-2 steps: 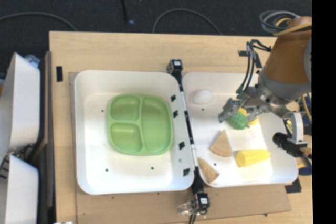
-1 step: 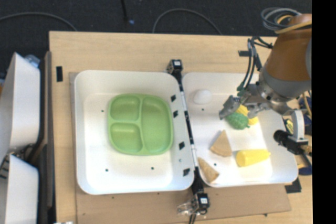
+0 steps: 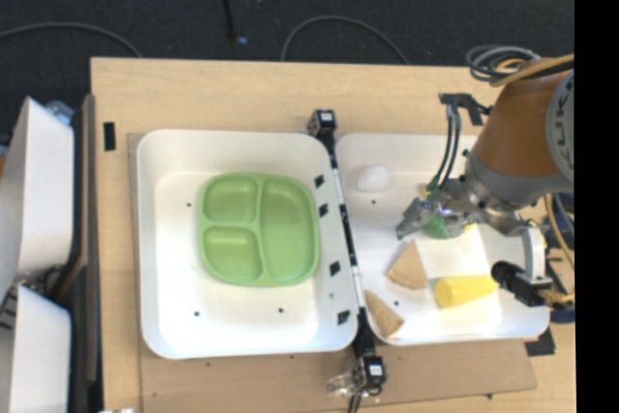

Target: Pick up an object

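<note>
My gripper (image 3: 432, 216) is low in the right bin (image 3: 387, 155), near its middle, at the end of the grey arm with the orange band. A small green object (image 3: 439, 227) shows just under the gripper, partly hidden by it. A tan wedge (image 3: 409, 268) lies just below and to the left of the gripper. A yellow object (image 3: 464, 290) rests at the front right on a white sheet (image 3: 459, 256). Another tan wedge (image 3: 384, 314) sits at the bin's front left corner. A white egg-shaped object (image 3: 372, 177) lies toward the back left.
The left bin (image 3: 164, 160) holds a green divided plate (image 3: 259, 229). A black-clipped divider (image 3: 337, 218) joins the two bins. Cables (image 3: 498, 61) loop behind the arm at the back right.
</note>
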Controlling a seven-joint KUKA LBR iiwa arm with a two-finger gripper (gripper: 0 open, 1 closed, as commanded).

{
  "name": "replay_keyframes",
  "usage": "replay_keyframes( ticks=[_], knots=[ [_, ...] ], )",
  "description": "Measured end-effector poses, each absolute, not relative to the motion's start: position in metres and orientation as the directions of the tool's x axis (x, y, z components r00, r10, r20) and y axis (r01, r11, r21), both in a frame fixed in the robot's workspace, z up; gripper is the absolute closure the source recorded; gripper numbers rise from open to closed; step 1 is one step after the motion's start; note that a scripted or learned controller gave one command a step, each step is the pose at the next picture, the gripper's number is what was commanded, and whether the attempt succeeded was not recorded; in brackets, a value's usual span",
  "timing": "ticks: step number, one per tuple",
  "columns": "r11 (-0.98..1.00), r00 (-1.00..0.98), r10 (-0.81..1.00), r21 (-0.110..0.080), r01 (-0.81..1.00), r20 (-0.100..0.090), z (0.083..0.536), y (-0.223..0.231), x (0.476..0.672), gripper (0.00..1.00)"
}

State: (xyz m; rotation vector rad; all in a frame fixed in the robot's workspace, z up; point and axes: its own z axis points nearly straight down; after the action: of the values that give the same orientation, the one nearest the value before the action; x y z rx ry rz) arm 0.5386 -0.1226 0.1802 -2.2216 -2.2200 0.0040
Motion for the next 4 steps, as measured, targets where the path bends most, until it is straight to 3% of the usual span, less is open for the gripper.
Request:
replay_keyframes(
  ticks=[2, 3, 4],
  knots=[
    [-0.003, 0.003, 1.0, -0.001, 1.0, -0.001, 0.099, -0.121, 0.546, 0.0],
    [-0.009, 0.009, 1.0, 0.003, 1.0, -0.001, 0.112, -0.121, 0.547, 1.0],
    [-0.002, 0.002, 1.0, 0.008, 1.0, -0.002, 0.174, -0.128, 0.554, 1.0]
  ],
)
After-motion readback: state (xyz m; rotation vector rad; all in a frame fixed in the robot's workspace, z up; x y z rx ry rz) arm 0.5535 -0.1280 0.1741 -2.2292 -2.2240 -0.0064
